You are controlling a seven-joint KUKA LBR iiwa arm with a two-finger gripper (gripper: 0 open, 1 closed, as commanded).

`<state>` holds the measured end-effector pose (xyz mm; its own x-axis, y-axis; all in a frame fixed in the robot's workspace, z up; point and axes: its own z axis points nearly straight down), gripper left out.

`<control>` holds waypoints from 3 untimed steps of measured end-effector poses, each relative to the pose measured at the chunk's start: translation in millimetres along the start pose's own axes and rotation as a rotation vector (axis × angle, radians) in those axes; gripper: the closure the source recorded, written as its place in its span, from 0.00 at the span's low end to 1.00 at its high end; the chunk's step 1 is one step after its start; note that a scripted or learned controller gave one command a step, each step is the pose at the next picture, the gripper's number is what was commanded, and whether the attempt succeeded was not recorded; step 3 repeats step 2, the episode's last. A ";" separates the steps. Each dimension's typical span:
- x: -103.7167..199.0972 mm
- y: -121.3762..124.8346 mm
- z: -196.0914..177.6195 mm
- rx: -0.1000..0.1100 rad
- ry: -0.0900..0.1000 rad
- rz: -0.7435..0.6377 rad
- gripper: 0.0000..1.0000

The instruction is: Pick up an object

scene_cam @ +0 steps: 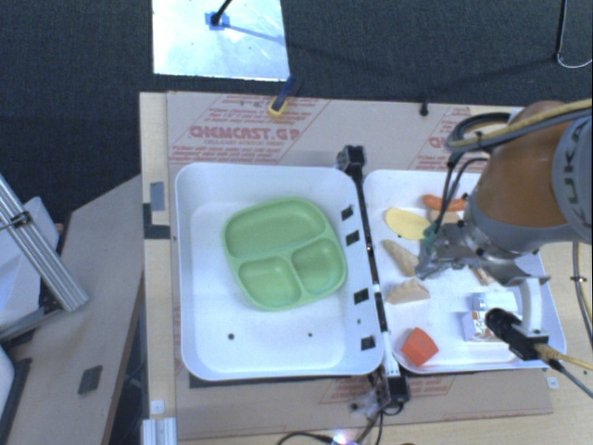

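Observation:
My gripper (pixel 429 265) hangs low over the middle of the right bin (pixel 445 360), under the grey and orange arm. Its tip is just above a tan wedge (pixel 406 292) and right of a tan bread-like piece (pixel 399 256). A yellow oval piece (pixel 406 221) lies at the bin's back, with an orange carrot-like piece (pixel 435 202) beside it, partly hidden by the arm. A red-orange block (pixel 420 346) rests near the front edge. A small white packet (pixel 477 320) lies to the right.
The left bin (pixel 213 332) holds a green divided tray (pixel 283 251). A black divider with clips (pixel 363 248) runs between the bins. A black camera piece (pixel 514 334) juts from the arm over the right bin's front corner.

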<state>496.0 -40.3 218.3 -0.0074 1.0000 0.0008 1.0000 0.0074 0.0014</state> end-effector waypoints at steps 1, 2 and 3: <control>-17.4 6.6 -2.2 -0.001 -0.001 0.007 1.00; -4.9 -1.0 2.9 0.000 0.000 0.003 1.00; -4.9 -1.0 2.9 0.000 0.000 0.003 1.00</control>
